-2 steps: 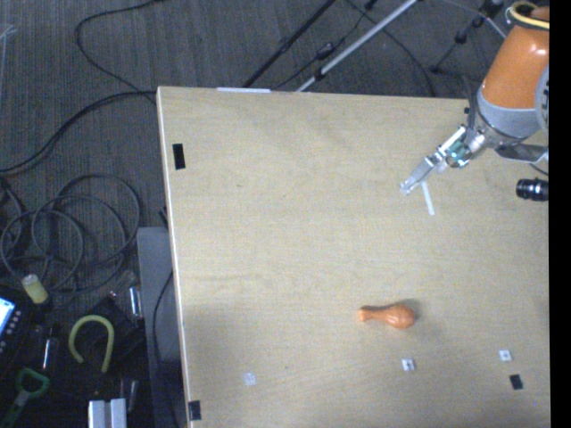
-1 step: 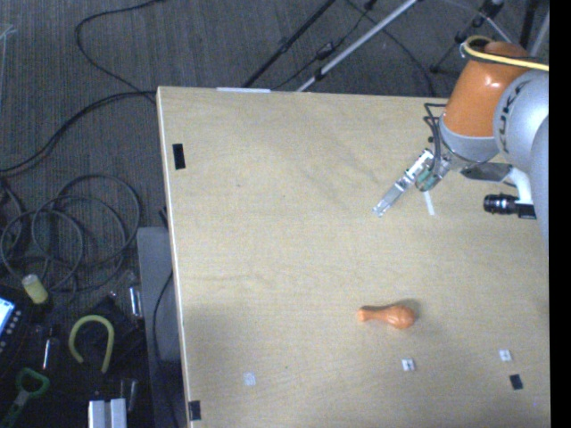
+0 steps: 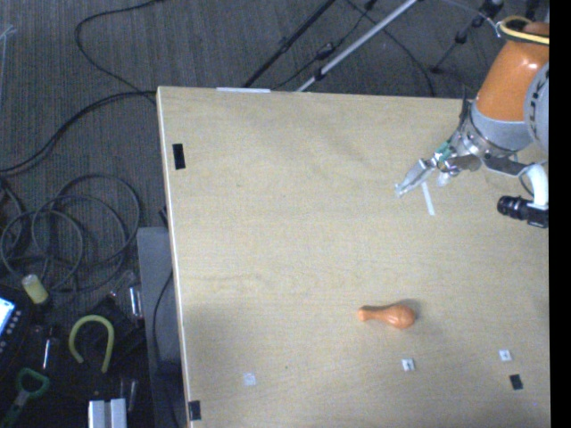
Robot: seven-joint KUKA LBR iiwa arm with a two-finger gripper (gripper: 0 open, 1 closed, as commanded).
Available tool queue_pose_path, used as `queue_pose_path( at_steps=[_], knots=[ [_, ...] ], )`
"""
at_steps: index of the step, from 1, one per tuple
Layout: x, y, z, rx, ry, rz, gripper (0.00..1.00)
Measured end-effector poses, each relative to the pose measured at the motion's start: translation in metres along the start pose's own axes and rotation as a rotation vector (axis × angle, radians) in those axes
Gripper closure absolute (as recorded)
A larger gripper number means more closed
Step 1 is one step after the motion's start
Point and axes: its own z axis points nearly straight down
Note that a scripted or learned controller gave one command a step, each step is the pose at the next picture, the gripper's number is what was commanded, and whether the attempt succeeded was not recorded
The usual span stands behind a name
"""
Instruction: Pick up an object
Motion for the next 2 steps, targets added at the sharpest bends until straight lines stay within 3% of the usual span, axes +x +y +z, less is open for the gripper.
queue_pose_path(
  at_steps=[1, 2],
  knots=[
    [-0.001, 0.014, 0.078, 0.0, 0.001, -0.178, 0.0],
    [-0.001, 0.015, 0.068, 0.0, -0.002, -0.179, 1.0]
  ],
)
